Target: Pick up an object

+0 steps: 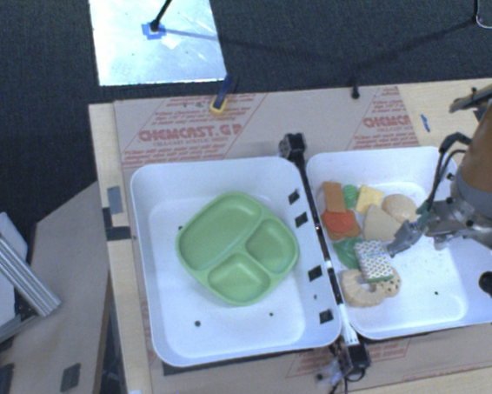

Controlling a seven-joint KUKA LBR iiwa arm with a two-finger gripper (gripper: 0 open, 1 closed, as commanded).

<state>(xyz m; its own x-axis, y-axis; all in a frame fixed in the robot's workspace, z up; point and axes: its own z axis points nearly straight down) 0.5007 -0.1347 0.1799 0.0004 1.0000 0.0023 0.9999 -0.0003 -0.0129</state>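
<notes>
You have two white bins: the left bin [173, 331] carries a pale green divided plate [236, 247]. Toward the left edge of the right bin [432, 303] sit an orange block [334, 196], a red piece [340, 222], a yellow wedge [369, 197], a tan roll [398, 207], a green item [349, 251], a white sponge with green dots [375, 261], and a beige cookie [365, 288].

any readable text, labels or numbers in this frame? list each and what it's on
"CHEMCAST GP": red print on the brown protective sheet under the bins, left patch.
Same red print, right patch: likely the same brand, too blurred to confirm.
Smaller red lines beneath both: too small to read.
</notes>
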